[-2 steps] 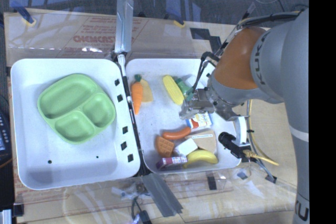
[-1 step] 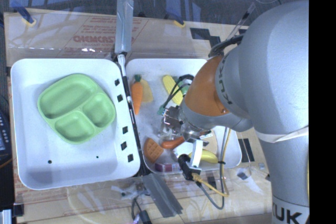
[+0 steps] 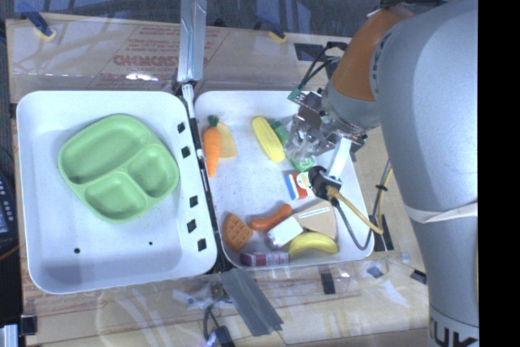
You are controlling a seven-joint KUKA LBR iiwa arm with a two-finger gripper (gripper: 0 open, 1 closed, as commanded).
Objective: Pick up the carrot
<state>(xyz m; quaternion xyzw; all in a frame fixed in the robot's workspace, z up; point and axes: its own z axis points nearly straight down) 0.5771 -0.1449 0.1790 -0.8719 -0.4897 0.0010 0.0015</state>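
Two white bins sit side by side on the bench. The left bin [image 3: 49, 256] has a pale green divided plate [image 3: 119, 166] lying in it, tilted a bit on the diagonal, three compartments showing. The right bin [image 3: 244, 106] is the crowded one. The carrot [image 3: 212, 147] lies near that bin's left wall, orange body with a small green top pointing toward the far side, and a pale yellowish piece [image 3: 228, 144] touches its right side. Just right of that is a yellow corn cob [image 3: 268, 139], lying slantwise. The grey arm comes in from the right, its orange band [image 3: 361, 65] above the wrist, and the gripper [image 3: 307, 144] hangs over the right part of the bin, beside the corn and well apart from the carrot; from where I stand I can't make out how it is set. Toward the near edge there's a heap: a waffle-like brown piece [image 3: 236, 231], a red sausage [image 3: 270, 218], a banana [image 3: 313, 243] and a small red, white and blue carton [image 3: 297, 184].
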